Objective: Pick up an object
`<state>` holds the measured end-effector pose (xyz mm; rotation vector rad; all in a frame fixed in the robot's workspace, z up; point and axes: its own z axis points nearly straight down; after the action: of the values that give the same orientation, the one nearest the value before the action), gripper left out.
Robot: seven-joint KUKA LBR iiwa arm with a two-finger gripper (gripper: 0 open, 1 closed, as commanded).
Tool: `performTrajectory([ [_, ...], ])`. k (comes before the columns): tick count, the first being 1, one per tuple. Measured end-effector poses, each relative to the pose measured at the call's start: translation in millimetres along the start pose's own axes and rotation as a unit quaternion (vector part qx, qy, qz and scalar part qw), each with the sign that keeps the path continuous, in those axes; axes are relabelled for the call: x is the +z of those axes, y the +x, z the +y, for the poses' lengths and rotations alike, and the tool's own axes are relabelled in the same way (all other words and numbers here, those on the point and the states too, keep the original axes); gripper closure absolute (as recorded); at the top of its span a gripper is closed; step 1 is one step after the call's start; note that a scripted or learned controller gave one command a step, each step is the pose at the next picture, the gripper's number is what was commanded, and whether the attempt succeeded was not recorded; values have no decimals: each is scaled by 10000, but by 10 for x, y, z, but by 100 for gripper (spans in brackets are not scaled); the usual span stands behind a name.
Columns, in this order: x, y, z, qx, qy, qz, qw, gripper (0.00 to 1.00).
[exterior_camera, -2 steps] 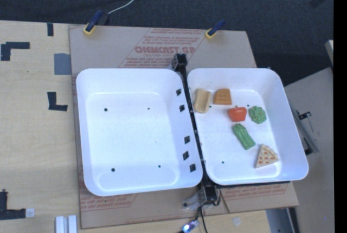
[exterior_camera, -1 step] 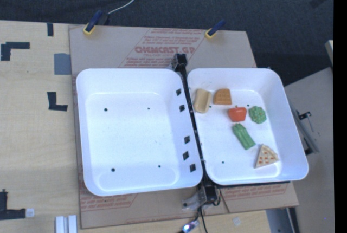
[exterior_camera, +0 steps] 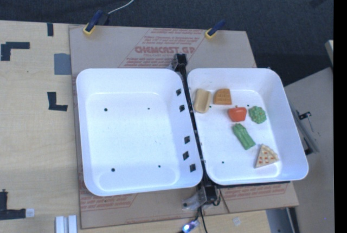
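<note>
The right bin (exterior_camera: 271, 83) holds several small toy foods. A tan bread-like piece (exterior_camera: 201, 100) lies by the divider, with an orange waffle-like piece (exterior_camera: 222, 97) beside it. A red tomato (exterior_camera: 237, 114) sits next to a green broccoli (exterior_camera: 257, 115). Below them lie a green pickle (exterior_camera: 243, 136) and a triangular pizza slice (exterior_camera: 265, 156).
The left bin (exterior_camera: 87, 85) stands beside the right one, joined along a clipped divider (exterior_camera: 187, 118). Both rest on a cardboard sheet (exterior_camera: 162, 45) held by two clamps (exterior_camera: 93, 21) at the back. A cable (exterior_camera: 127, 1) runs behind.
</note>
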<state>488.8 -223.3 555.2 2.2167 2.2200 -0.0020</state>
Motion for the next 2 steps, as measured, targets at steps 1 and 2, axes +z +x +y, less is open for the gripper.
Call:
performTrajectory([
  [1,-106,0,6,-1,-10,-9,10000,100],
  [2,-101,1,6,-1,-5,-7,10000,0],
])
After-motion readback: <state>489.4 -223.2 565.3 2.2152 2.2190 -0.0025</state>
